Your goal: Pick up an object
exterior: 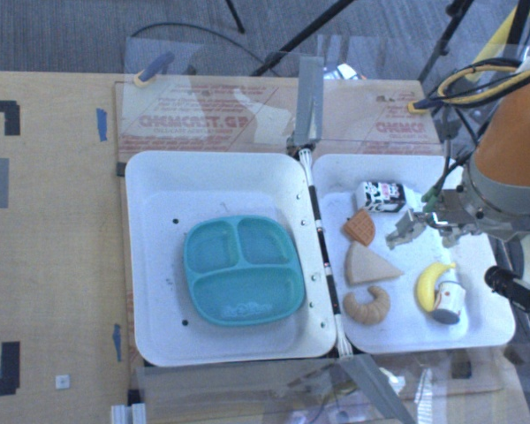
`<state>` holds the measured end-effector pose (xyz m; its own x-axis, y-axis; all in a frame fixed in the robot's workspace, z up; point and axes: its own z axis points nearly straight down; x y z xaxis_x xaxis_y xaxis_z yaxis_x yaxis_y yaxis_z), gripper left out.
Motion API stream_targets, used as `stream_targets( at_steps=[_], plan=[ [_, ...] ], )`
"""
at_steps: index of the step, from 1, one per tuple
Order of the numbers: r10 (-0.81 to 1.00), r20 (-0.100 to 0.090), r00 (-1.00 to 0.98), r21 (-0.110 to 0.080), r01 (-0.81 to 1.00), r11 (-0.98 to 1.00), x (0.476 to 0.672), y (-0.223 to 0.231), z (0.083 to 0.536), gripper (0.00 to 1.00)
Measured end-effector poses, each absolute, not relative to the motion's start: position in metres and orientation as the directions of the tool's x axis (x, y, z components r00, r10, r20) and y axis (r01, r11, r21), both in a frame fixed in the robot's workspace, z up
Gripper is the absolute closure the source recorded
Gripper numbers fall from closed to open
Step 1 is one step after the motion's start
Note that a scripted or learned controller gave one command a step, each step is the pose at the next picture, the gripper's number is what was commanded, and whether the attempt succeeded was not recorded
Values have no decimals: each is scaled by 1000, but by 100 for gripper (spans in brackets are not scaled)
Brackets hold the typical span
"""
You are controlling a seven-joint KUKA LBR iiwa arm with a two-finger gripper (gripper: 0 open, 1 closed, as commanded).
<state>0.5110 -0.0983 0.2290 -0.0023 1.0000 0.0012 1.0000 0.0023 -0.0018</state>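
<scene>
The right bin [486, 325] holds several toy foods. A black-and-white carton [382, 195] lies at its back, with a brown waffle [359, 229] just in front of it. A beige wedge [368, 265] and a croissant [368, 305] sit nearer the front. A yellow banana [430, 285] rests against a small white bottle [449, 299]. My gripper [405, 230] hovers over the bin's middle, right of the waffle and behind the banana. It is open, with nothing between its fingers.
The left bin [150, 193] carries a teal divided plate [243, 268]. A raised divider [318, 237] runs between the two bins. Cables and the arm's orange band [512, 140] crowd the right side above the bin.
</scene>
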Motion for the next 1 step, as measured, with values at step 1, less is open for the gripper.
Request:
stream_targets(
  at_steps=[1],
  plan=[
    [1000, 0, 14, 2, 1000, -14, 580, -62, 184, 0]
  ],
)
